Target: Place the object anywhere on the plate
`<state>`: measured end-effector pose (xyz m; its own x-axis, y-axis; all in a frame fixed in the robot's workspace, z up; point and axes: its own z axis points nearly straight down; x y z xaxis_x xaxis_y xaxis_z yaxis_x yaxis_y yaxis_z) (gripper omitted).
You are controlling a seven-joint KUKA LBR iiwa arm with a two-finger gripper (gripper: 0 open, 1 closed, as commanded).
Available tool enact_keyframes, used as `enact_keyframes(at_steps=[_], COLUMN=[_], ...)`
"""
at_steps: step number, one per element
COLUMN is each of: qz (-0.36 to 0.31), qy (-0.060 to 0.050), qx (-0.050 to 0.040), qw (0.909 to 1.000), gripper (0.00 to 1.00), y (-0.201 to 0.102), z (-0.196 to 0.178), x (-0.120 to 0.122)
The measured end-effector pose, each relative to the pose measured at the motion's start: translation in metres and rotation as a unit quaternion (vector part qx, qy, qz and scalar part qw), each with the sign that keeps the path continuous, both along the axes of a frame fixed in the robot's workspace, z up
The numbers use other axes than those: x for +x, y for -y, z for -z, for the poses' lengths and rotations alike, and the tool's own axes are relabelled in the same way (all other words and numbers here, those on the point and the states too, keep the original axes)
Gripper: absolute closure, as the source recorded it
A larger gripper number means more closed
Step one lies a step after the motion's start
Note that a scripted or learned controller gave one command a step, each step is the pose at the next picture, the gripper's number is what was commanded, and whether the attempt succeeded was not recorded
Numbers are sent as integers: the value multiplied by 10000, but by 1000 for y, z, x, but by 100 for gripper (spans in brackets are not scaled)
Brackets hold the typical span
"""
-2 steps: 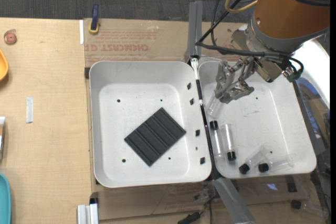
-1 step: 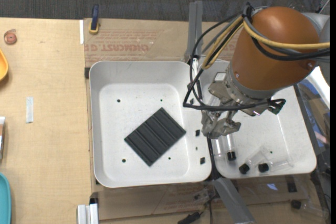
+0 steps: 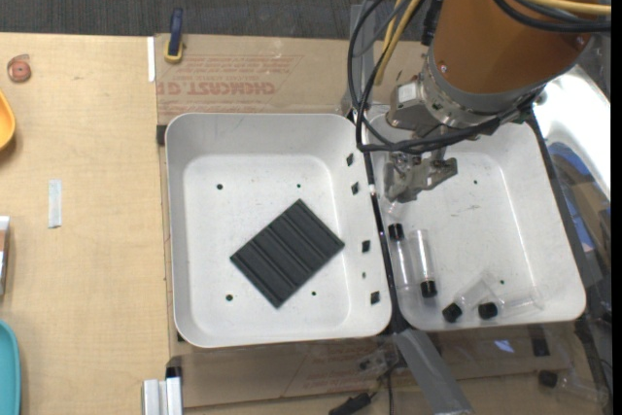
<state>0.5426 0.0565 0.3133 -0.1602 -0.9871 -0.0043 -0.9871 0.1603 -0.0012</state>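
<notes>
From above, the worktop (image 3: 78,209) carries two white bins side by side. The left bin (image 3: 194,136) holds a dark ribbed plate (image 3: 288,252), lying flat and turned diagonally near the bin's middle. The right bin (image 3: 525,296) holds clear tubes with black caps: one tube (image 3: 421,259) lies near the bin's left wall, and others (image 3: 483,298) sit along its front edge, their clear bodies hard to make out against the white. The end effector (image 3: 416,178) hangs over the right bin's left side, above the first tube; whether it is open or closed cannot be told, since the orange-banded arm (image 3: 510,5) hides much of it.
</notes>
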Motion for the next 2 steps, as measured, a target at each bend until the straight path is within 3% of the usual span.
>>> enact_keyframes(at_steps=[1,2], qz=[-2,717], qy=[-3,5], qx=[0,4], qw=[10000,9974], gripper=[0,0], y=[0,-81], z=[0,-95], x=[0,67])
